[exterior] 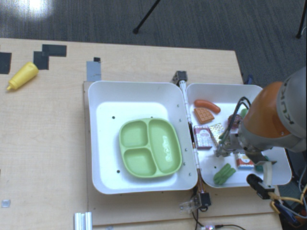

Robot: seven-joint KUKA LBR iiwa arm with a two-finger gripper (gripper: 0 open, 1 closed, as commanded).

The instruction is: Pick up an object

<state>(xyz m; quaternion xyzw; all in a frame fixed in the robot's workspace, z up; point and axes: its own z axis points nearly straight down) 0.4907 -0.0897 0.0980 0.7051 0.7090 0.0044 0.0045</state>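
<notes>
On the bench, pale wood, two white bins sit side by side, touching along their inner rims. Left bin: holds a green divided plate, three compartments, lying flat toward the near right of the bin floor. Right bin: holds small toy foods. Arm enters from the right, grey with orange band, reaching down over the right bin's middle. Gripper low over the bin floor, just beside a pink-and-white packet on its left; cannot tell how the fingers stand, nor whether anything is between them.

Items in right bin, far to near: orange-red sausage near the far wall; waffle piece just near of it; the packet against the left wall; a patterned card between packet and arm; a red-and-white box partly under the arm; green pickle by the near wall, tilted.

Far left on the bench: yellow squeeze bottle lying on its side, well apart from the bins. Dark tape patches near it.
</notes>
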